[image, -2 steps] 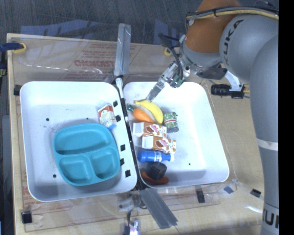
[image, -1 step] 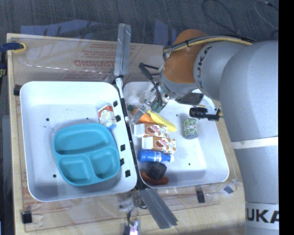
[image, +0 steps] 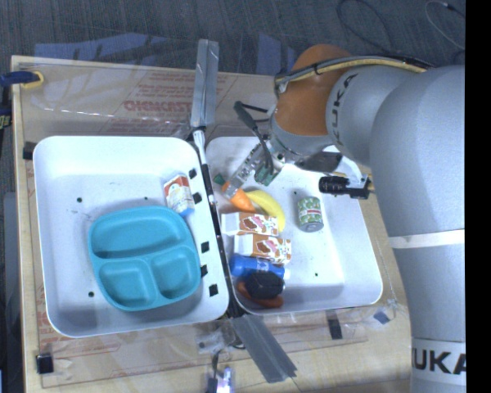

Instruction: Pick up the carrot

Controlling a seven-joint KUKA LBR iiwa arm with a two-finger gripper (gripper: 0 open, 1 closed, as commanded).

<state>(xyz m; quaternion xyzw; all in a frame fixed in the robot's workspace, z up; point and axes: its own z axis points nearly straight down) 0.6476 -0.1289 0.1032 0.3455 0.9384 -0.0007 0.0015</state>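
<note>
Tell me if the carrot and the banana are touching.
Touching. The camera view shows the carrot lying right against the banana in the right bin, no white floor between them.

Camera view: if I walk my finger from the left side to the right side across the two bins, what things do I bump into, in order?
Blue divided tray → small red-and-white carton → carrot → banana → green can.
</note>
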